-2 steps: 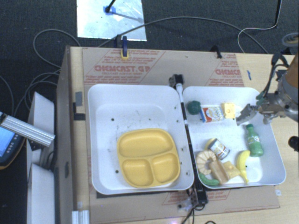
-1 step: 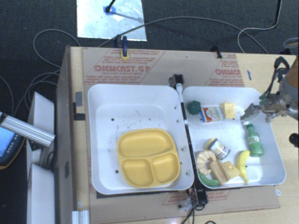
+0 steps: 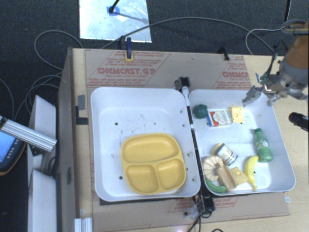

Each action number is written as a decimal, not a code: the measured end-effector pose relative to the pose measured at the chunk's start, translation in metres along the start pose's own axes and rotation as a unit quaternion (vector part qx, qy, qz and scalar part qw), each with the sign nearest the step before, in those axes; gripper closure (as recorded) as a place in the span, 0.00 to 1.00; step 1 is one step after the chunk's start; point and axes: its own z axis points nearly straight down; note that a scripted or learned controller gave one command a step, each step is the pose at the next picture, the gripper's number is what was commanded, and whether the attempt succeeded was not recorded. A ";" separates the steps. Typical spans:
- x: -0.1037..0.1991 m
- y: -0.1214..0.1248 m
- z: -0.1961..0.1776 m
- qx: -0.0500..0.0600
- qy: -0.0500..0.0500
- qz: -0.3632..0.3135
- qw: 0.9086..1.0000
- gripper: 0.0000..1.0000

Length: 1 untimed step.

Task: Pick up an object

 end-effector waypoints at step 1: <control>0.008 0.025 0.069 0.001 0.000 0.000 1.000 0.00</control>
